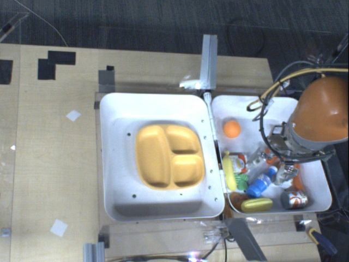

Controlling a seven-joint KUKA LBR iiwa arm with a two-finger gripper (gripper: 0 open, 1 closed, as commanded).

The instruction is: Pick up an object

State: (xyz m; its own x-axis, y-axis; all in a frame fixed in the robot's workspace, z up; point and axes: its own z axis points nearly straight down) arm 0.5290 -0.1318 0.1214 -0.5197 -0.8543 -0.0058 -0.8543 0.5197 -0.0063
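While the gripper is lowered into the right bin, a pick is judged to be in the approach stage. Whether the fingers are spread cannot be told. A blue bottle is seen just beside the gripper, the orange ball farther off. A closing descent is called for next.

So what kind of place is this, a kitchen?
Probably a robot lab, not a kitchen. A robot arm reaches over two white bins on a wooden bench, one bin full of small toys.
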